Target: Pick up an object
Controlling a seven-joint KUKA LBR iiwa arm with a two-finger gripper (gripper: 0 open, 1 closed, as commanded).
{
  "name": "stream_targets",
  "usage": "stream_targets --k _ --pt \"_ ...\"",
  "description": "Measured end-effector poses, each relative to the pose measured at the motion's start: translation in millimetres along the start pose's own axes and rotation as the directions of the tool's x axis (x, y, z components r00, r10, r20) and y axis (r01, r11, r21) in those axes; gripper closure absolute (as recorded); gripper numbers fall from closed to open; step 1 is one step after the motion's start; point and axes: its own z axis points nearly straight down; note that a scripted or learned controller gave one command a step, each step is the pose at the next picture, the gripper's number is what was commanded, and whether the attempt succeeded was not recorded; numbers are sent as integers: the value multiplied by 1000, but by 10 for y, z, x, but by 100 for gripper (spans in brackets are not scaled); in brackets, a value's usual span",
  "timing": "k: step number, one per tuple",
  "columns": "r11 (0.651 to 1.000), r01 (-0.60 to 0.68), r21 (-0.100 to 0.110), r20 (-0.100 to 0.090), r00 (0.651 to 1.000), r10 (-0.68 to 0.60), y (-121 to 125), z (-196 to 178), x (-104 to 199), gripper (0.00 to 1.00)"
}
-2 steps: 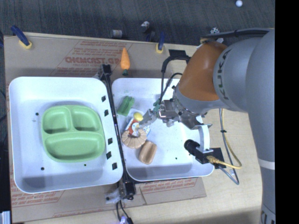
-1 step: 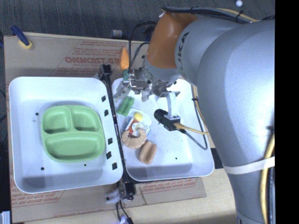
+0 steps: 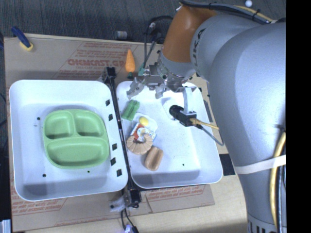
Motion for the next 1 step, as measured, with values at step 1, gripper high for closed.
stream_targets --k 1 --pt "1000 1 0 0 1000 -1 0 1 4 0"
